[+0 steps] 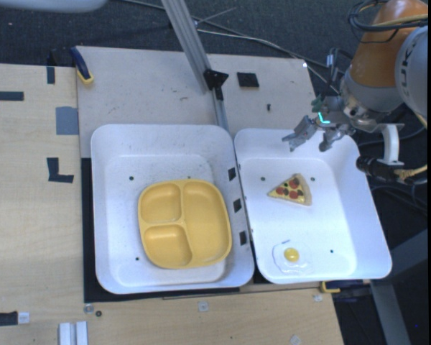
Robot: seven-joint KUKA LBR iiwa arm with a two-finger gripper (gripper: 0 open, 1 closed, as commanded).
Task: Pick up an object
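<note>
Gripper (312, 136) spread wide, holding nothing, above pizza slice (291, 190); arm lettering partly cropped, perhaps "KU".

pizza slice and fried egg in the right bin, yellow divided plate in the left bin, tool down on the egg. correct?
Not quite. The tool is not on the fried egg; the camera view shows it open above the far edge of the right bin, nearer the pizza slice, touching neither. The rest holds: the slice and egg lie in the right bin, the yellow divided plate in the left bin.
</note>
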